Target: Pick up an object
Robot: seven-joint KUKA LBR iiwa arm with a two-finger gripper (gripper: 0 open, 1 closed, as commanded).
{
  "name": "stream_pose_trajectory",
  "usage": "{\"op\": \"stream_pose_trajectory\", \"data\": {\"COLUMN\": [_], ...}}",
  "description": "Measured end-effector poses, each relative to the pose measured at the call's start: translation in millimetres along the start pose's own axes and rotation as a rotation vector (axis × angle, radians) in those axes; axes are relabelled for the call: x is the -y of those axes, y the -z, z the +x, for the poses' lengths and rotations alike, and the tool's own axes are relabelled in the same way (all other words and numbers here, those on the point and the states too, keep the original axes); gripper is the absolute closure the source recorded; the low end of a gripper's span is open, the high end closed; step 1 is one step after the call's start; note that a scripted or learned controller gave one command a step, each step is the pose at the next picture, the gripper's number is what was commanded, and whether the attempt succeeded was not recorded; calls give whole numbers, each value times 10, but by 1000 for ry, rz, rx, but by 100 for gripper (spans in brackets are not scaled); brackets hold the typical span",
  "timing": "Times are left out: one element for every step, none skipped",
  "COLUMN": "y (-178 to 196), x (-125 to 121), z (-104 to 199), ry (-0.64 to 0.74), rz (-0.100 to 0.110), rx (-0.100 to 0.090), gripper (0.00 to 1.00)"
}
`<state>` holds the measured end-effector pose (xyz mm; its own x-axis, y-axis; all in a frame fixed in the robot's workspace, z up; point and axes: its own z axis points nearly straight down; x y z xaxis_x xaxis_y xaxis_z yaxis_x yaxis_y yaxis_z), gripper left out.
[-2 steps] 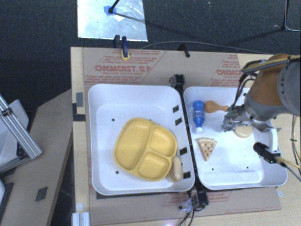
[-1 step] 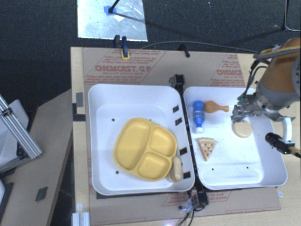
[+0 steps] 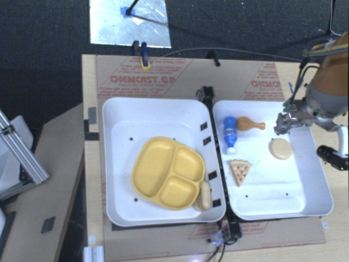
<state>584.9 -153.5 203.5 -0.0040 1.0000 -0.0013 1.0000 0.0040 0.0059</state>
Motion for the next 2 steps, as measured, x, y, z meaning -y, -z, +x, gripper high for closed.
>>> {"op": "stream_pose_trajectory", "data": {"y": [584, 548], "x": [4, -58], "z": [91, 517], "ry": [2, 5], "rz": [-1, 4], "rx": [0, -2], "gripper": [100, 100]}}
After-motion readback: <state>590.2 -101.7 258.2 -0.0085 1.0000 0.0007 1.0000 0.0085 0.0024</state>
